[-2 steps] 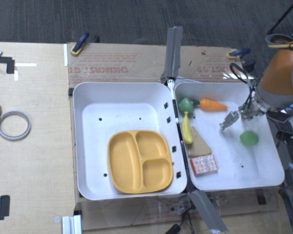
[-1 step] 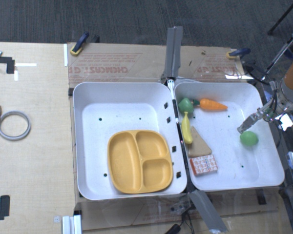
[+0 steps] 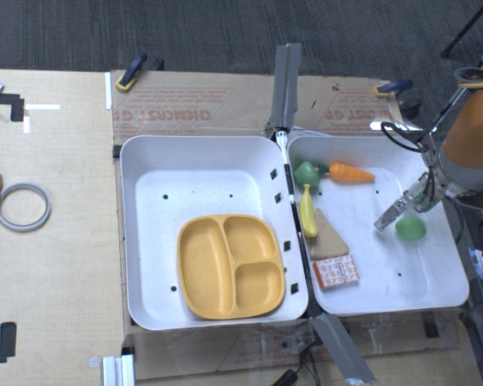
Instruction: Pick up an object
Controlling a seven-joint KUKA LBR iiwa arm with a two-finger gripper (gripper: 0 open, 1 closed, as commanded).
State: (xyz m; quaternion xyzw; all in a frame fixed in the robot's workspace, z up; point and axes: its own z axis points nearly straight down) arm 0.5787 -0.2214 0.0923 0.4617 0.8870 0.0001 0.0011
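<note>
The right bin (image 3: 435,292) holds several objects. A green ball (image 3: 410,229) lies toward its right side. An orange carrot (image 3: 352,174) and a green toy vegetable (image 3: 306,173) sit at the back left, with a yellow banana (image 3: 307,212) just in front of them. Further forward lie a brown wedge (image 3: 330,241) and a small red-and-white box (image 3: 336,273). My gripper (image 3: 389,217) reaches in from the right and hangs low over the bin floor. It is just left of and slightly behind the green ball, and nothing shows in its grasp.
The left bin (image 3: 145,215) carries a yellow divided plate (image 3: 229,265). A divider runs between the two bins (image 3: 294,215). A tape roll (image 3: 22,206) lies on the wooden bench at far left. The arm's orange band (image 3: 471,139) stands above the right bin's right wall.
</note>
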